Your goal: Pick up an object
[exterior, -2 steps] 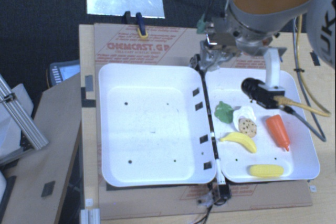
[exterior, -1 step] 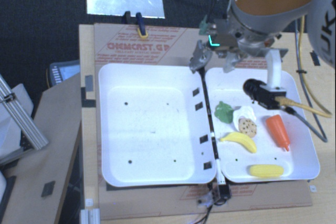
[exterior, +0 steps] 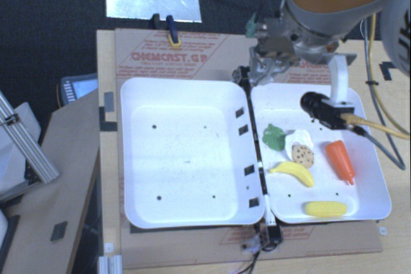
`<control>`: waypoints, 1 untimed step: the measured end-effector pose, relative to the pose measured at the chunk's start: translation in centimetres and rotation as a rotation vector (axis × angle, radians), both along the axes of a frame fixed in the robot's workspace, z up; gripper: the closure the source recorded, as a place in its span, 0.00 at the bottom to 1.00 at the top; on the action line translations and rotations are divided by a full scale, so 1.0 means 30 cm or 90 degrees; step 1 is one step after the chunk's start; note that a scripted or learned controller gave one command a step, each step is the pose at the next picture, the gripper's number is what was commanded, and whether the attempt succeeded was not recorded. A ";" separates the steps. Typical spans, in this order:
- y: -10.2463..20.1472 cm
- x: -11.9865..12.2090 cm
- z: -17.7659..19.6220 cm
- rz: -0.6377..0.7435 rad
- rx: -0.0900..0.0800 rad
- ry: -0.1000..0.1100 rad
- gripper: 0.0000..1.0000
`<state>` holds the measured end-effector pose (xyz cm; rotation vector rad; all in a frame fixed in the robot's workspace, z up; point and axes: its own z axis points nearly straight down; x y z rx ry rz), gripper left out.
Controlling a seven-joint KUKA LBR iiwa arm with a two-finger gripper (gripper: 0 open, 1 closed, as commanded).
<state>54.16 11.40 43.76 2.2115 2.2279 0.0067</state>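
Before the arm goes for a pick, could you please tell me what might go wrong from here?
1. The cookie touches a white piece beside the green toy, with the banana just below; a grasp there may catch two things or push them apart.
2. The gripper sits over the far end of the divider, so a straight descent could hit the bin rims.
3. The carrot is tapered and may slip.

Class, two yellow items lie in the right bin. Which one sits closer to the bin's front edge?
The straight yellow piece, near the front rim; the curved banana lies further back, beside the cookie.
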 end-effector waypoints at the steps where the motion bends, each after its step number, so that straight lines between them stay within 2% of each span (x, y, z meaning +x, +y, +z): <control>1: 0.000 0.000 0.001 0.000 0.000 0.000 0.00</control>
